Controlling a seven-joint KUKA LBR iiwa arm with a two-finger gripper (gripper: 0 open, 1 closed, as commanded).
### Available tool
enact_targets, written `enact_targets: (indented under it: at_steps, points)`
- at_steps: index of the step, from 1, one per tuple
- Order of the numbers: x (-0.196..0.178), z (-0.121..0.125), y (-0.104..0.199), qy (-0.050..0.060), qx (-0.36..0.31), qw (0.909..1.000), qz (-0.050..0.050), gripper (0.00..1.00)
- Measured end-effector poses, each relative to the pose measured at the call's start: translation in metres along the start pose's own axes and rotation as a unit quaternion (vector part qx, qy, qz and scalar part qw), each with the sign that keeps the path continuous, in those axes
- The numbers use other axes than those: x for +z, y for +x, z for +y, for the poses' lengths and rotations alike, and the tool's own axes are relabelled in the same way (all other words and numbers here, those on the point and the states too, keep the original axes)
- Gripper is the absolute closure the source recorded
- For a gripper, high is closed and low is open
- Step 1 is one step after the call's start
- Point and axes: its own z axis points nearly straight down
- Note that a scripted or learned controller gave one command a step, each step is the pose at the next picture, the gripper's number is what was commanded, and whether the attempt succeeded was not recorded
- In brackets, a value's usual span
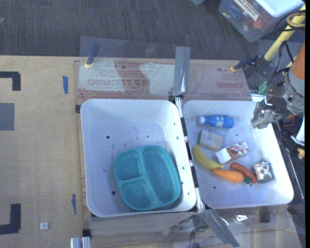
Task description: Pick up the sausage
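Wooden bench (38, 160) (blue tape marks), dark grey carpet floor (97, 22), clear plastic storage box (256, 14) behind

Wooden bench (38, 160) is carrying two white bins side by side. Left bin (94, 145) and right bin (281, 193) are touching along the middle.

You are looking at a robotics lab or test cell, not a home. The two white bins (92, 116) sit side by side on a plywood bench (38, 145) marked with black tape corners (13, 80) and blue tape strips (65, 84). Behind the bins, taped cardboard (121, 80) forms a backstop. Beyond the bench lies dark carpet (97, 19), with yellow cables (281, 38) and a clear plastic crate (256, 14) to the bins' upper right.
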Motion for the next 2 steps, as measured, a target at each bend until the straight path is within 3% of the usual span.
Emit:
enact_targets:
  at_steps: [1, 2]
  points:
    - [-0.027, -0.006, -0.003, -0.001, 0.028, 0.9996, 0.0, 1.0]
    - [-0.028, 0.007, -0.015, -0.001, 0.034, 0.9994, -0.001, 1.0]
